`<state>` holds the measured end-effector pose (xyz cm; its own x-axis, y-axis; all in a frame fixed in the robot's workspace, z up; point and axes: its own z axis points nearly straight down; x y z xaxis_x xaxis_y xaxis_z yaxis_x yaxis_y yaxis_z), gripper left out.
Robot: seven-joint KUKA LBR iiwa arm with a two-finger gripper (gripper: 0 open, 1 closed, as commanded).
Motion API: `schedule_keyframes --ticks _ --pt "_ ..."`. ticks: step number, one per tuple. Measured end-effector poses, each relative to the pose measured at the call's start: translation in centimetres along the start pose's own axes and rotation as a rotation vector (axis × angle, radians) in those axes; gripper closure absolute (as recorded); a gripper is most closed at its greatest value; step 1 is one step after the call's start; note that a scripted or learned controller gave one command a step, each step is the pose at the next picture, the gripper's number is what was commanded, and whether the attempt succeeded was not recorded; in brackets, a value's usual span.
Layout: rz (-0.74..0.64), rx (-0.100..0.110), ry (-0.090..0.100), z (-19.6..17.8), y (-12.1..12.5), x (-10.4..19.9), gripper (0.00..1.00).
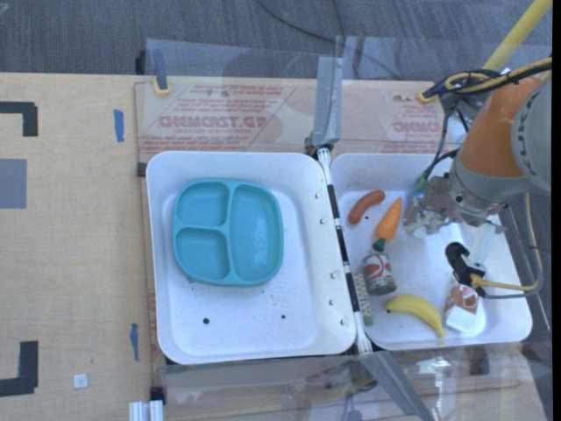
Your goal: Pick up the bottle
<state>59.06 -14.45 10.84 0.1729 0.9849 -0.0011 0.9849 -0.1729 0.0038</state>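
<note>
The pincer (431, 219), its finger state impossible to tell, hovers in the right bin (504, 323); the bottle (379, 268) lies at its eight o'clock beside the carrot (389, 219), so approach should avoid that neighbour.

Carrot (389, 220) just above bottle (379, 270)
</note>
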Motion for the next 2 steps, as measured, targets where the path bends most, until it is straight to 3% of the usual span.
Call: schedule_keyframes --ticks 1,2 --pt "0.097 0.001 0.0 -12.3 7.5 0.3 1.0" --pt "0.085 0.008 -0.001 -12.3 6.6 6.5 1.0"
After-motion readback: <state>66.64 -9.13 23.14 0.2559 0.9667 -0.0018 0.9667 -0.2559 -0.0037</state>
